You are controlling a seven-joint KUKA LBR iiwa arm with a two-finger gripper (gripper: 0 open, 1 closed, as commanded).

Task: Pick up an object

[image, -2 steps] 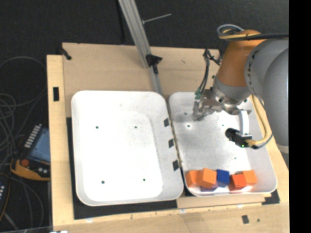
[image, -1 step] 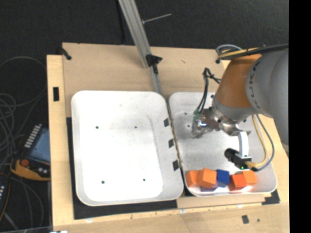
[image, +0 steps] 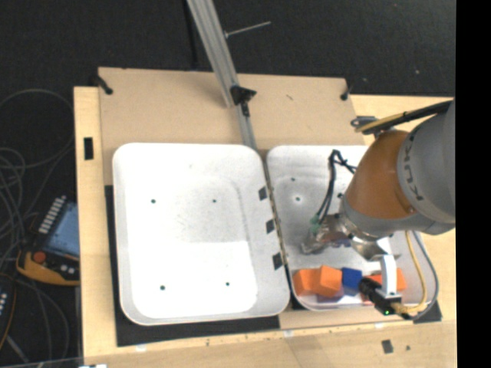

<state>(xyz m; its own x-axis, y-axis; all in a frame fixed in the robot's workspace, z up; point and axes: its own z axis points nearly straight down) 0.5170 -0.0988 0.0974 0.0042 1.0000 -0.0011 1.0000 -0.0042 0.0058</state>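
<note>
1. Orange block [image: 318, 280] lies at the near end of the right bin [image: 295, 179], close to the bin's near rim and to the wall it shares with its neighbour.
2. A blue block [image: 351, 280] sits just beside the orange one on its right, and the two look to be touching. A faint purple patch shows under their near edges, too small to identify.
3. The left bin [image: 192, 228] lies alongside on the worktop [image: 169, 106], with its white floor bare.
4. A grey metal rail [image: 215, 41] slants down from the top and ends at the far end of the gap between the two bins.
5. Off the worktop to the left, a handheld controller [image: 57, 240] lies among dark cables.
6. The arm [image: 399, 182] reaches in from the right, and its orange band and grey body cover much of the right bin's middle and right side.
7. The claw [image: 313, 242] hangs low over the right bin near the shared wall, just beyond the orange block on its far side. Nothing is seen held in it, and I cannot tell whether it is released or clenched.
</note>
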